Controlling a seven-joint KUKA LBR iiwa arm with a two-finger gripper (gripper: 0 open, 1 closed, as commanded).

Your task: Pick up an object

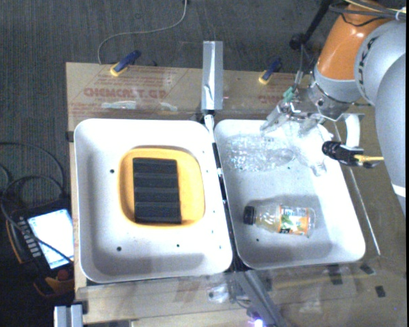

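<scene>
Lying in the right bin [341, 247], a bottle [281, 219]; jaws' state unclear.

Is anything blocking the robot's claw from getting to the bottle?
Nothing visible does. The bottle lies on its side in the right bin. The gripper is over that bin's far end. Between them is only a crumpled clear plastic piece lying flat, toward the far side.
</scene>
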